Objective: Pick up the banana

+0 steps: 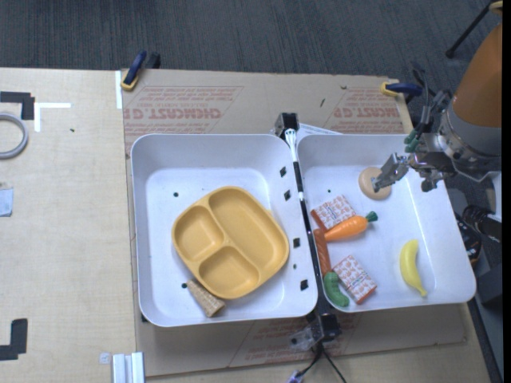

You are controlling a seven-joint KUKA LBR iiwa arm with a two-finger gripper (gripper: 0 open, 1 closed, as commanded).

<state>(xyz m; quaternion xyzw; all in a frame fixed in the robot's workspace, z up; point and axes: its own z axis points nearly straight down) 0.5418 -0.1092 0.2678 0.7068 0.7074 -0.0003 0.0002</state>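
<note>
Banana [411,267], right bin [447,290]: long axis near-far, nearer the camera than tool [397,168]; tool's grip state indiscernible.

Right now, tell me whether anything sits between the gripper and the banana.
Nothing visible does. The gripper hangs over the right bin's far side; the banana lies alone near the front-right, with bare bin floor between.

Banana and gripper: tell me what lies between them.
Bare white floor of the right bin separates the gripper from the banana in the camera view.
</note>
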